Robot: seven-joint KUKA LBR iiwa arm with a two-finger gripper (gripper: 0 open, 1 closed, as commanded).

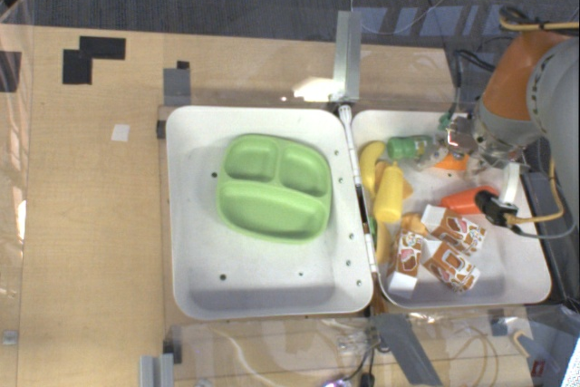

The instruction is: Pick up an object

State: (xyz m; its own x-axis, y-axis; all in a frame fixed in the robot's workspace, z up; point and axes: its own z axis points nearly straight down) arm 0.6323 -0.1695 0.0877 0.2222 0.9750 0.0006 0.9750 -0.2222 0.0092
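The right bin (526,281) holds several items: a yellow banana (369,160), a yellow bottle-like piece (390,193), a green bottle (408,147), an orange piece (469,199), a smaller orange piece (449,163) and patterned snack packets (449,251). My gripper (462,140) hangs low over the back of this bin, right above the small orange piece and beside the green bottle. The wrist hides its fingers. The left bin (195,276) bears a green divided plate (274,187).
The grey arm with its orange band (512,86) comes in over the right bin's back right corner. A black cable (517,217) loops beside the orange piece. A metal post (348,50) stands behind the divider between the bins.
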